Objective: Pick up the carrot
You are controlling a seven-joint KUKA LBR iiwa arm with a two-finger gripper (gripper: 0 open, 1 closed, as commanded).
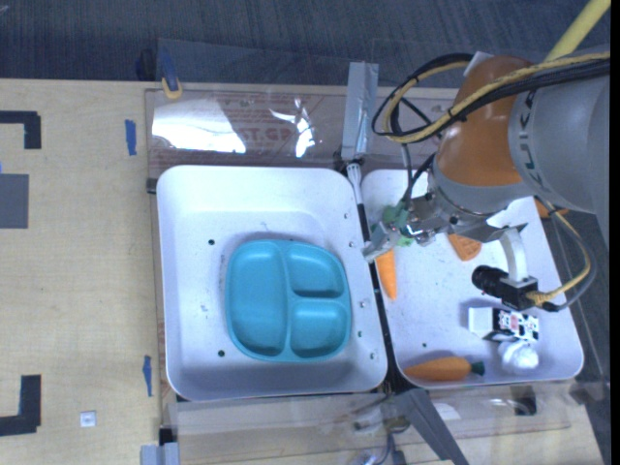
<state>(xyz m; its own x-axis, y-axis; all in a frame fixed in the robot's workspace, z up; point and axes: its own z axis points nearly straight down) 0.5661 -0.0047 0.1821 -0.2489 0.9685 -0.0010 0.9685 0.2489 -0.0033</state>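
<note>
An orange carrot [387, 275] lies along the left wall of the right bin [562, 356], its tapered end pointing toward the front. A bit of green [391, 217] shows just behind it. My gripper [391, 242] sits right over the carrot's upper part and covers its middle, so I cannot see how it meets the carrot. A second carrot [441, 368] with a green end lies flat at the front of the same bin, far from the gripper.
A blue divided plate [289, 298] sits in the left bin [184, 211]. In the right bin are an orange piece [466, 249] under the wrist, a small black-and-white object [504, 324] and a white lump [523, 356]. The wall between the bins is next to the gripper.
</note>
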